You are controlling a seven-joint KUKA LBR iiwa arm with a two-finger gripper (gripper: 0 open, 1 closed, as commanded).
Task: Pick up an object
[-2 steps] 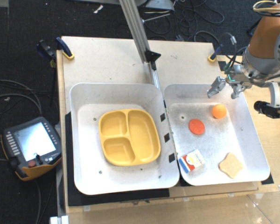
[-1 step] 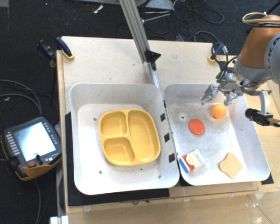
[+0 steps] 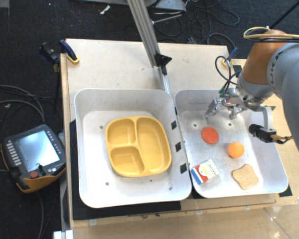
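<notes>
My gripper [image 3: 222,112] hangs over the back part of the right bin [image 3: 269,183], fingers spread open with nothing between them. Just in front of it and slightly left lies a flat red disc [image 3: 210,135]. An orange ball [image 3: 235,150] sits further front and right. A slice of toast [image 3: 245,177] lies near the bin's front right corner. A small white carton with red and yellow print [image 3: 205,172] rests at the front left of the same bin.
The left bin [image 3: 89,108] holds a yellow three-compartment tray [image 3: 138,146]. A slanted metal pole [image 3: 144,24] rises behind the bins. A teach pendant [image 3: 32,156] lies on the floor at the left.
</notes>
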